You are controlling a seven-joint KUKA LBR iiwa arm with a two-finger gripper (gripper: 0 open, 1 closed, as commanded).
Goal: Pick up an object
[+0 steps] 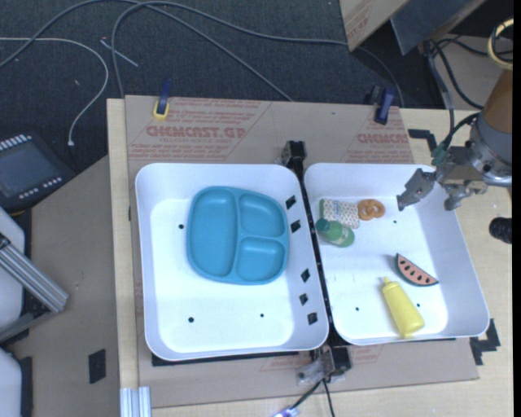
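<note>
The right bin (456, 244) holds a yellow bottle (401, 307) near its front, a watermelon slice (416, 271) beside it, a small orange ring (371, 209) at the back, and a green-and-white item (336, 222) against the left wall. My gripper (431, 192) hangs over the bin's back right corner, above and right of the ring. Its two fingers are spread apart with nothing between them.
The left bin (163, 301) bears a blue divided plate (238, 234). A black divider (305, 244) with clips runs between the bins. Cables lie on the dark floor behind the bench, and a cardboard box (366, 20) sits at the back.
</note>
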